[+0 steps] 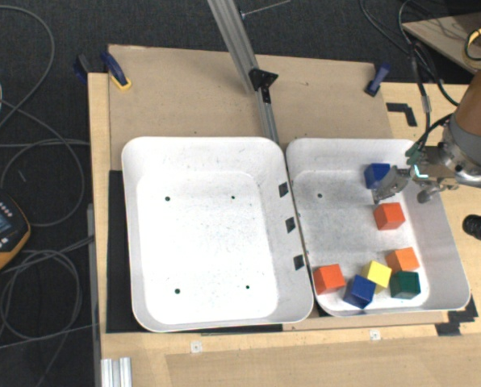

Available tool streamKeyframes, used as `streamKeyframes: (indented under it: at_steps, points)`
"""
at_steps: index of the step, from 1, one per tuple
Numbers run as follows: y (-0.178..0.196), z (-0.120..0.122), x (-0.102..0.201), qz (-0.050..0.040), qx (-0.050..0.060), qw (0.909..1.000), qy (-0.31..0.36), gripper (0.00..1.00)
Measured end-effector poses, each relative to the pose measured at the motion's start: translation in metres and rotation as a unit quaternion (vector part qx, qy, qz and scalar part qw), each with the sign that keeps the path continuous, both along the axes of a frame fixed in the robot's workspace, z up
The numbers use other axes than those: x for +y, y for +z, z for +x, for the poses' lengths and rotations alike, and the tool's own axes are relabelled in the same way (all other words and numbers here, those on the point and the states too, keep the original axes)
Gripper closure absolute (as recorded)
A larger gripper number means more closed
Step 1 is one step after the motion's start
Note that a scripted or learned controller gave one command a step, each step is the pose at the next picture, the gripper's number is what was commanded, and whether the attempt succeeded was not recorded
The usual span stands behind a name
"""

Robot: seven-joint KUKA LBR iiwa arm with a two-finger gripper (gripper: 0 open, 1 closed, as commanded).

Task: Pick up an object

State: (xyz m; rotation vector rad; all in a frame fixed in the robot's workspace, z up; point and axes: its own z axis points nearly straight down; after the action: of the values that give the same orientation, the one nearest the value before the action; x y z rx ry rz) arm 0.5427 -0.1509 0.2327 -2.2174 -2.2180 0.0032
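Observation:
My gripper (405, 189) hangs over the upper right part of the right bin (337, 156), reaching in from the right. Its two fingers stand apart, so it is open, with nothing between them. A blue cube (377, 172) lies just to the left of the left finger (386, 185). A red-orange cube (389, 215) sits on the bin floor slightly below the gripper. Along the bin's front edge lie an orange cube (329, 277), a blue cube (359, 290), a yellow cube (378, 273), an orange cube (402, 258) and a green cube (405, 284).
The left bin (144, 156) stands beside the right one. A slanted metal post (240, 47) rises from the bench behind the bins. Blue clamps (117, 69) (377, 79) hold the board's back corners. Cables lie on the floor at the left.

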Motion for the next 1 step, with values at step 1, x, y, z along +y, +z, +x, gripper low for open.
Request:
streamKeyframes:
  at_steps: [1]
  points:
    - [0.0018, 0.0005, -0.0001, -0.0005, -0.002, 1.0, 0.0, 0.0]
